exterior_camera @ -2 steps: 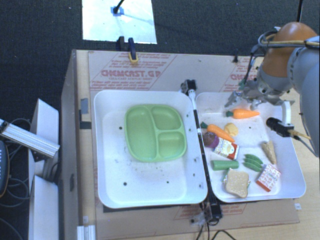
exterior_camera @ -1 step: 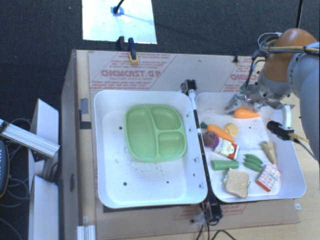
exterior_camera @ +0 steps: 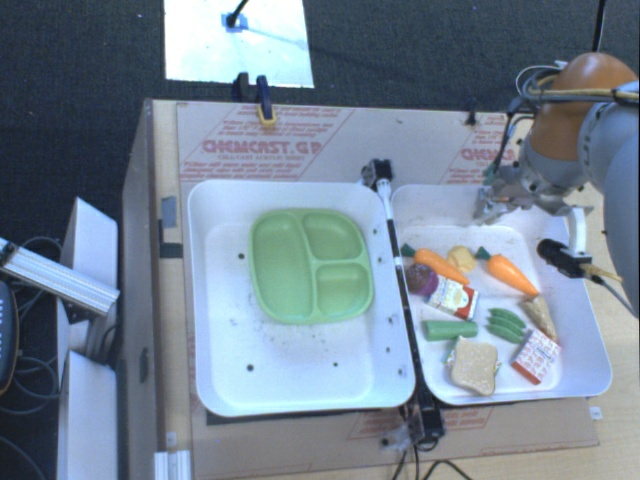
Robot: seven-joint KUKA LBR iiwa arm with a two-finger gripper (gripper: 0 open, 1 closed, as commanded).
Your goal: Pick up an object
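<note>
Bins sit side by side on the bench. The left bin (exterior_camera: 225, 368) holds a green divided plate (exterior_camera: 310, 265), lying flat near its middle with three compartments facing up. The right bin (exterior_camera: 590, 363) holds the toy food: two carrots, one (exterior_camera: 440, 265) near the divider and another (exterior_camera: 511, 275) further right, a pale round piece (exterior_camera: 461, 259) between them, a purple piece (exterior_camera: 421, 280) touching a small red-and-white packet (exterior_camera: 453, 297), a green bean pod (exterior_camera: 449, 328), a cluster of green pods (exterior_camera: 507, 324), a slice of bread (exterior_camera: 474, 365) near the front wall, a second red-and-white packet (exterior_camera: 536, 356) and a tan wedge (exterior_camera: 540, 314).

The gripper (exterior_camera: 497, 203) hangs over the back edge of the right bin, above bare white floor and apart from all the food; nothing is seen between its parts, and whether it is spread or closed cannot be told.

The bench (exterior_camera: 300, 138) is covered in printed protective film. Beyond it lie dark carpet (exterior_camera: 80, 58) and a pale sheet (exterior_camera: 235, 28).
</note>
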